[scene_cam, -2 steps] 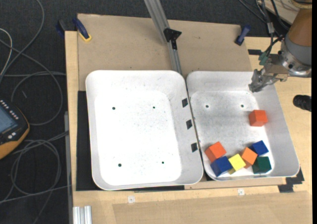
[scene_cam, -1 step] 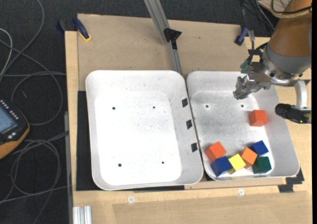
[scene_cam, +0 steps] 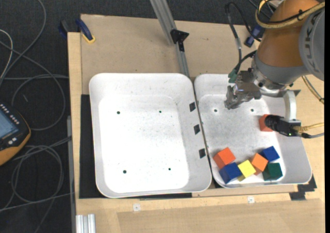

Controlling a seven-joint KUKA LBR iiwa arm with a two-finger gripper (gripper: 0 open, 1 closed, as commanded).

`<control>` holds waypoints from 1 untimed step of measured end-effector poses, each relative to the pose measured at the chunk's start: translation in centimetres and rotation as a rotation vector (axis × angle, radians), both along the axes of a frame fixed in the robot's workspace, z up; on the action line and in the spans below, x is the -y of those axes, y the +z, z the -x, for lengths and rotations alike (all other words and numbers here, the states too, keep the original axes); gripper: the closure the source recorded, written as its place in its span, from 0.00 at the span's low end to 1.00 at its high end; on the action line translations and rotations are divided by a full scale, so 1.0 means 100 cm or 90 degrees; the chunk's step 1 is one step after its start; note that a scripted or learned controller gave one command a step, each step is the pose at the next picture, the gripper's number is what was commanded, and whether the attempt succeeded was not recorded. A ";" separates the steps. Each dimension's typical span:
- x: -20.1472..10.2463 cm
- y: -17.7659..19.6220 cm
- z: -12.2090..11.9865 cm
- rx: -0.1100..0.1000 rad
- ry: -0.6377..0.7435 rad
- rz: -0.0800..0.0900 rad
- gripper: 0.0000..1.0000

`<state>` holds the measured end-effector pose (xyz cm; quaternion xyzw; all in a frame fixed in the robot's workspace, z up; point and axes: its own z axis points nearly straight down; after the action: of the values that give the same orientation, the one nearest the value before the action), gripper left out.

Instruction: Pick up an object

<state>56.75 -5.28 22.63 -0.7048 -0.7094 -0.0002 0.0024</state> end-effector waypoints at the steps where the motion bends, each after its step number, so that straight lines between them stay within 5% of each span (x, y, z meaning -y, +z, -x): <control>1: -0.047 0.004 0.005 0.001 0.000 0.000 1.00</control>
<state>56.23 -0.58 23.04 -0.7048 -0.7094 -0.0005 0.0016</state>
